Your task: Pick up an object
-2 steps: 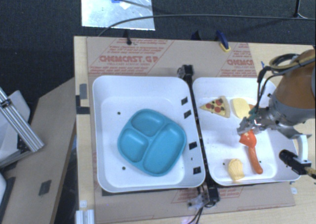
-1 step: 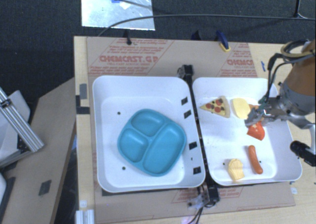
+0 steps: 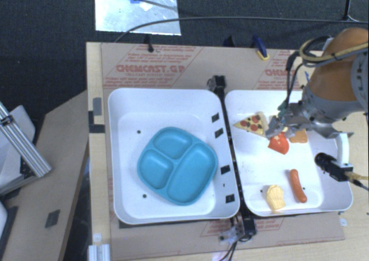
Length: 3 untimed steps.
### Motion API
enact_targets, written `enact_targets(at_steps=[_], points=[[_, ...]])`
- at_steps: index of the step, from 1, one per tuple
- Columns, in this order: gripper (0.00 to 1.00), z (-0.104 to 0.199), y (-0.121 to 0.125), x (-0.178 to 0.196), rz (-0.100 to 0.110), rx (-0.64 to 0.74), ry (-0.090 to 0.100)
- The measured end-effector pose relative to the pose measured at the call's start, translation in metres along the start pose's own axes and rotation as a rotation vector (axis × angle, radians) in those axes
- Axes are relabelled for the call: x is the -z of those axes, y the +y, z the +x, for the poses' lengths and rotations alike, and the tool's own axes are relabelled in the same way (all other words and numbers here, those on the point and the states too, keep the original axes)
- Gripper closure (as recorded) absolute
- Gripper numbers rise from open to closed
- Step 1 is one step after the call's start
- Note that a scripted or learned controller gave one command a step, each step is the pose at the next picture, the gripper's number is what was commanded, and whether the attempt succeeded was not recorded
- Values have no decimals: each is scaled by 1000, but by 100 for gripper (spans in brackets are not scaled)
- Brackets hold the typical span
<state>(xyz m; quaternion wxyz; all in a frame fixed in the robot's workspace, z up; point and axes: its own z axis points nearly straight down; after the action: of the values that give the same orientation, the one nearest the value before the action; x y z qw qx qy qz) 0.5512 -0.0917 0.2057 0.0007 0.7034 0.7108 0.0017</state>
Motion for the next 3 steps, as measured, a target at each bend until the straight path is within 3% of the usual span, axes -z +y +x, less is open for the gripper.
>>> enact_targets(at_steps=[3], points=[[100, 140, 68, 2, 0, 0, 1]])
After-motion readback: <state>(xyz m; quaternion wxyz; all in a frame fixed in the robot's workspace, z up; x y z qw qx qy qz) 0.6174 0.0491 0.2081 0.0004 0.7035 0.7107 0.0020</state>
